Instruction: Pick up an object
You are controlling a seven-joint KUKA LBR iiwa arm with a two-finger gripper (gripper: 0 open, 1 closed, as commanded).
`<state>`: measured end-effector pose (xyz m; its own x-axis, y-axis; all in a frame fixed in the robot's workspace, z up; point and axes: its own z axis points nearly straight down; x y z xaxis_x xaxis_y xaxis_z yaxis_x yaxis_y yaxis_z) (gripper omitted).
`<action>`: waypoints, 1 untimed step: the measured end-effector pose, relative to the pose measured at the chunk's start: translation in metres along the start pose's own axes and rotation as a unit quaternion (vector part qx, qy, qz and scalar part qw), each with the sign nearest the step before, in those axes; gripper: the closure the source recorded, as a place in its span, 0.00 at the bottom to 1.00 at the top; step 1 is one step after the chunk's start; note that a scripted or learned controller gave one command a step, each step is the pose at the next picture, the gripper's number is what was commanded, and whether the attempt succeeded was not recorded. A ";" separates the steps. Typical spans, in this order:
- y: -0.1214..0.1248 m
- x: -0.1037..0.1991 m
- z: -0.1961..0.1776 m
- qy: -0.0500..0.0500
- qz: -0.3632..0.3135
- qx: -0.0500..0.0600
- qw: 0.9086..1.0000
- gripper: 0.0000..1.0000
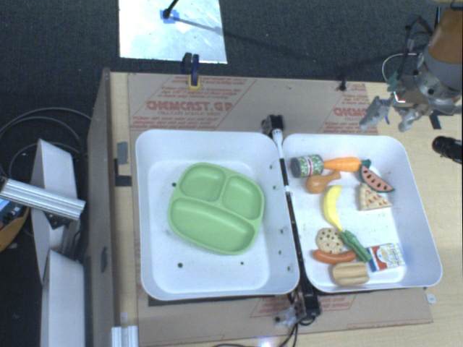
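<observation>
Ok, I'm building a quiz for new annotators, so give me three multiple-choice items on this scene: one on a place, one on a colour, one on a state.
1. Where is the divided plate?
A. left bin
B. right bin
C. on the cardboard

2. What colour is the plate?
A. blue
B. green
C. red

3. What is the gripper doing?
A. holding the banana
B. pressing on the plate
C. hovering open beyond the right bin, holding nothing

Key: 1 A, it lies in the left bin. 2 B, pale green. 3 C, its fingers are spread over the cardboard.

Glossy white plastic bins (217, 144); matt green plastic tray (215, 208); cardboard bench (239, 96).
</observation>
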<state>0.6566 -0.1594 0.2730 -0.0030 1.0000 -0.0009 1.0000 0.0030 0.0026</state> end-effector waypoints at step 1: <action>0.011 0.022 0.106 0.001 -0.002 0.004 1.000 0.00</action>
<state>0.6679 -0.1374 0.1674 -0.0064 1.0000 0.0017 1.0000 0.0064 -0.0047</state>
